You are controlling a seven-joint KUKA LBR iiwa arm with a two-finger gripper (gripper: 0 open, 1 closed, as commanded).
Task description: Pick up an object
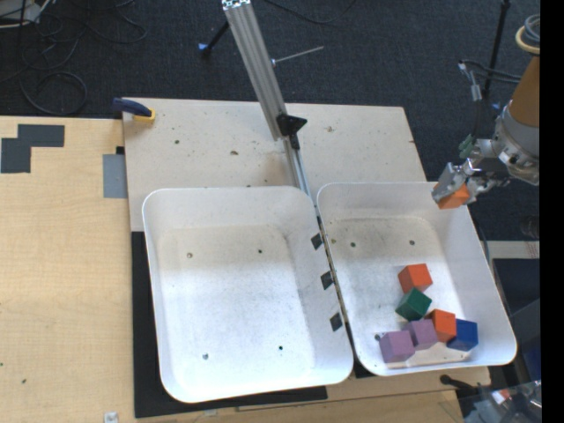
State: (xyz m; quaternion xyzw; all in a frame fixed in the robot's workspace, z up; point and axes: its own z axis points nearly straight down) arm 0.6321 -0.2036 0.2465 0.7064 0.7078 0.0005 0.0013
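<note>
Orange block (455,198) clamped in the gripper (458,188) hangs above the right bin's (476,236) far corner.

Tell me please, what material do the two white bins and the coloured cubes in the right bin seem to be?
The two white bins look like thin moulded plastic: rounded corners, smooth, slightly glossy walls, scuffed dark specks on the floors. The coloured cubes look like painted wood or solid plastic, with a matte, even colour and crisp edges; the camera view leaves that open.
</note>
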